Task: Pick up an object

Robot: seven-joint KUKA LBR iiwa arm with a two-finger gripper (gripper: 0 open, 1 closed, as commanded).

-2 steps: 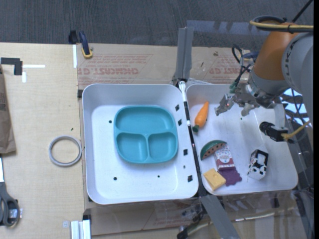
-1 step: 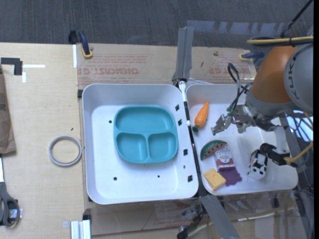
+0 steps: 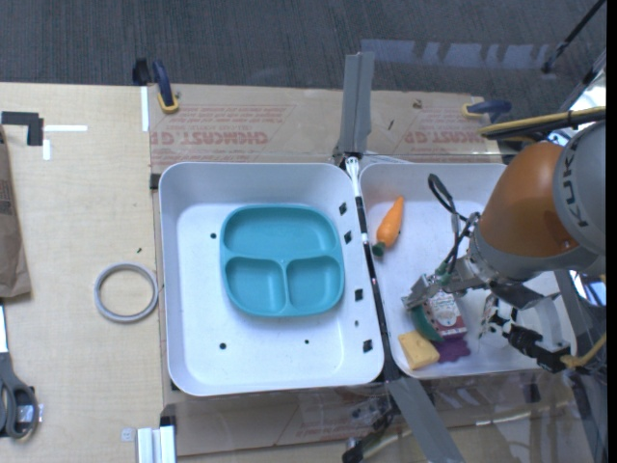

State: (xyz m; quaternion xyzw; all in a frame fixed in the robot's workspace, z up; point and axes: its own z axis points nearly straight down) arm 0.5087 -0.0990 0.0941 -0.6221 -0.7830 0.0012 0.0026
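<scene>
Two white bins [image 3: 183,258] stood side by side on the wooden bench, the left one with a teal divided plate [image 3: 283,259]. At lower right the gripper [image 3: 439,302] hung over a small cluster: a yellow block [image 3: 417,350] and a purple piece [image 3: 455,347]. I could not tell its grip state. A good pick probably needed a straight descent onto one item; the toy carrot [image 3: 389,222] lay apart, easier.

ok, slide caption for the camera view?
Gripper low over clutter in right bin; carrot apart, teal plate in left bin.
</scene>
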